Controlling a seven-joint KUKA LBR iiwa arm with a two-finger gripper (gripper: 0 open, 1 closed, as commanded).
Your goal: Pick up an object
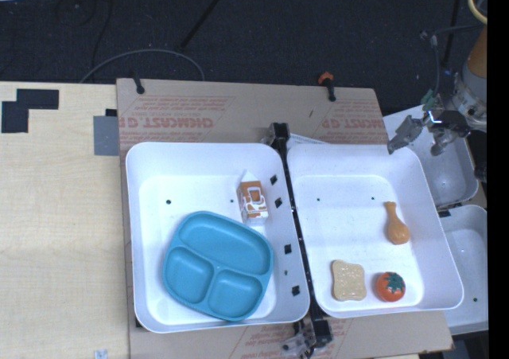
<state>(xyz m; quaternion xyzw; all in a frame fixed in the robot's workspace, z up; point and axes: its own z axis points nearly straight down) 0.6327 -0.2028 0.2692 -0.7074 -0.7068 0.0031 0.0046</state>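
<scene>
Dark floor with loose cables lay beyond the pale wooden counter (56, 214), which bore two shallow white bins side by side on a cardboard sheet (238, 115). At the far right, the end effector (420, 133) hung just outside the right bin's (445, 270) far right corner, its two fingers spread apart and gripping nothing. Four small objects lay well apart from it. A tan drumstick-shaped toy (395, 224) lay nearest, right of that bin's middle. One pale slice of toast (348, 280) and one orange-red round fruit (390, 286) sat along the near edge. The left bin (143, 190) held one blue divided plate (218, 264) and, just beyond it, one small orange-and-white carton (253, 200).
</scene>
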